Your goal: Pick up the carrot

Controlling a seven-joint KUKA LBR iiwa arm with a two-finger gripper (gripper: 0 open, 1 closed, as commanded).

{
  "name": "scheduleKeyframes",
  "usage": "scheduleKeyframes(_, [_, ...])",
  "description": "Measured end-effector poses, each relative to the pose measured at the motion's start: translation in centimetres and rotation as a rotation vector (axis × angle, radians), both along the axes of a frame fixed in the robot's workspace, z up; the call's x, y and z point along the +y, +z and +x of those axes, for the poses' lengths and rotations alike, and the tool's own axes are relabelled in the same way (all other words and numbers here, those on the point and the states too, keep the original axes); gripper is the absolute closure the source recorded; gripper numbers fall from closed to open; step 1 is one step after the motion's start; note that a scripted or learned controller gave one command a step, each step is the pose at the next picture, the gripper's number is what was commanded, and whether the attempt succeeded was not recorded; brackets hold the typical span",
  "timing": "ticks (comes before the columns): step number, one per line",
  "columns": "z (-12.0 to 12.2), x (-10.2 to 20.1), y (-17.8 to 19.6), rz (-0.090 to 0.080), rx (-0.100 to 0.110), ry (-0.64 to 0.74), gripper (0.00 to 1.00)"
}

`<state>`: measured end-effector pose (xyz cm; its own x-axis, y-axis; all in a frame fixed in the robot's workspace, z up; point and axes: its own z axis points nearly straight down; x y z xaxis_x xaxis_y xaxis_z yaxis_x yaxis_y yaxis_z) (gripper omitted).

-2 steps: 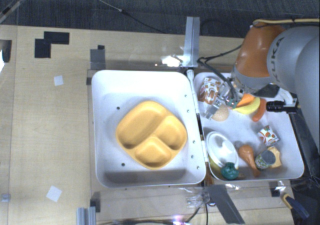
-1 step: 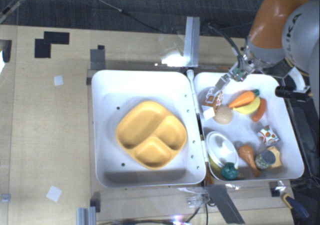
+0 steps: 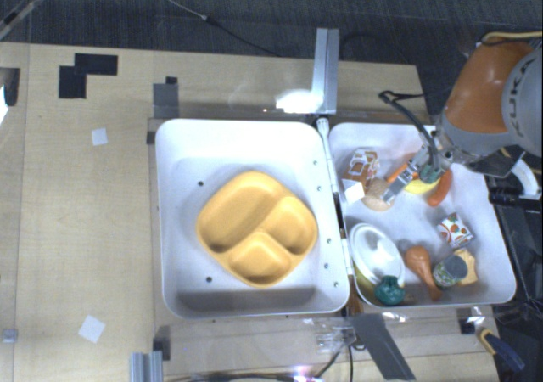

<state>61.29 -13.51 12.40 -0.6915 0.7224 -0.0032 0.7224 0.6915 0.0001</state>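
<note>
The carrot (image 3: 419,263), orange-brown and tapered, lies in the front part of the right bin (image 3: 492,227), its thin end pointing toward the front edge. My gripper (image 3: 393,191) reaches in from the right and hangs low over the back of that bin, well behind the carrot and a little to its left. It sits among a small printed pack (image 3: 362,165), a round tan piece (image 3: 377,196) and a yellow item (image 3: 417,186). A short orange bit (image 3: 399,172) shows right beside the gripper; what it is, I cannot make out.
An orange-red elongated item (image 3: 439,189) lies just right of the gripper. A white bowl (image 3: 375,250), a teal piece (image 3: 390,290), a grey-green lump (image 3: 450,271) and a patterned cube (image 3: 454,229) crowd around the carrot. The left bin (image 3: 178,160) holds a yellow divided plate (image 3: 256,226).
</note>
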Motion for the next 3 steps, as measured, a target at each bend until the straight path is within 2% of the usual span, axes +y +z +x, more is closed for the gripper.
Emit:
scheduleKeyframes(1, [1.1, 2.7, -3.6, 0.001, -0.009, -0.003, 0.0])
scheduleKeyframes(2, [-2.2, 7.1, 6.4, 0.005, -0.007, -0.441, 0.0])
scheduleKeyframes(3, [0.2, -1.8, -1.6, 0.002, -0.021, -0.478, 0.0])
